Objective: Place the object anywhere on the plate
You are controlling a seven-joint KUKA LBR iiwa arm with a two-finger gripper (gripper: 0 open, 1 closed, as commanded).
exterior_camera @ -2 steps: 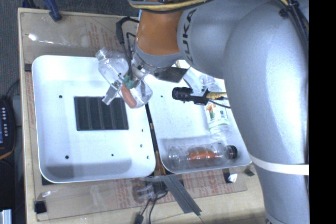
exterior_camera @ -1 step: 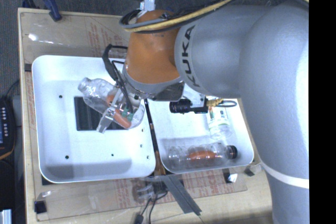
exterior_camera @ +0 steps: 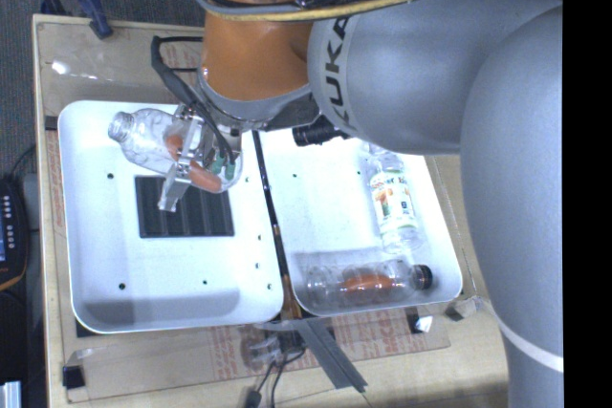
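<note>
A clear plastic bottle (exterior_camera: 143, 135) with an orange label lies slanted over the back of the left bin (exterior_camera: 86, 205), its neck pointing left. My gripper (exterior_camera: 184, 163) hangs below the orange wrist and is shut on the bottle's labelled lower half. One grey finger (exterior_camera: 175, 186) crosses in front of the bottle and reaches down over the plate. The plate (exterior_camera: 196, 217) is a dark rectangular slab flat on the left bin's floor, directly beneath and in front of the held bottle. The wrist hides the bottle's base.
The right bin (exterior_camera: 325, 205) holds two more clear bottles: one (exterior_camera: 392, 198) lying along its right side, another (exterior_camera: 363, 280) lying across its front edge. A dark divider (exterior_camera: 270, 205) runs between the bins. The arm's bulk covers the right side.
</note>
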